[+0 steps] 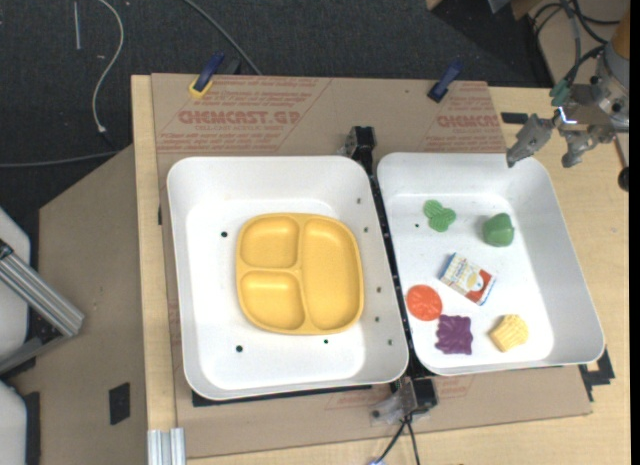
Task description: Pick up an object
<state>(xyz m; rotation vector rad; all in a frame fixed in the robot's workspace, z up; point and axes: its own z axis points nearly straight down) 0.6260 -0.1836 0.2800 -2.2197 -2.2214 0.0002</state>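
Looking down at the bench (pixel 100 253), you see two white bins side by side. Your left bin (pixel 190 283) carries a yellow divided plate (pixel 300 273) with three compartments. Your right bin (pixel 570 283) carries the loose things you could pick.

Nearest the middle of that bin lies a small carton (pixel 467 279) — white and blue with a red patch. It lies flat, its long axis running on a slant from upper left to lower right. Its printing is too small to read.

Around it you have five more pieces. A green leafy piece (pixel 438 216) sits toward the bin's far left. A darker green rounded piece (pixel 498 229) sits just to its right, well apart from the carton. A flat red-orange disc (pixel 424 302) lies near the carton's lower left. A purple jagged piece (pixel 454 334) lies just below the disc. A yellow ridged piece (pixel 509 332) lies to the right of the purple one, its long axis tilted up to the right.

The claw (pixel 549 145) hangs over the far right corner of the right bin, at its rim. Its two fingers stand apart, with nothing between them.

The cardboard sheet (pixel 330 113) under the bins bears red print — you can read "CHEMCAST GP" behind the left bin. Two blue clamps (pixel 208 73) pin its far edge.
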